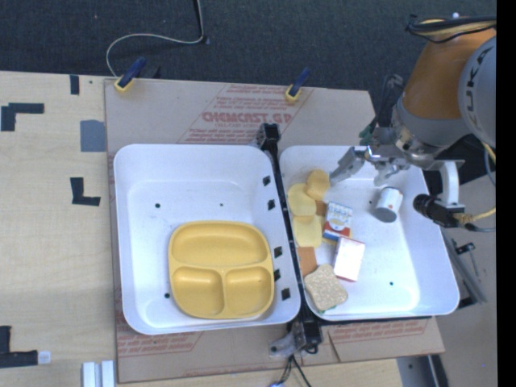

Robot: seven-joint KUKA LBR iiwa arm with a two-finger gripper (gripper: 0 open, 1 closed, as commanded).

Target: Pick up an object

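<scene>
"CHEMCAST GP" is printed in red on the cardboard point(234, 119) behind the bins. The gripper point(364, 166) hangs spread wide above the right bin point(419, 289), near a white cup point(386, 204).

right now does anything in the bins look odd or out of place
Nothing looks spilled or damaged. The small items crowd the right bin's left side, some overlapping, and a small cup lies tipped on its side near the claw.

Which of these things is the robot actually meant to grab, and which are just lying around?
For the job:
gripper
yellow pieces
small printed packet
white box
speckled sponge-like piece
grey cylinder
right bin

Just lying about:
yellow divided tray
left bin
blue-and-yellow clamps
</scene>
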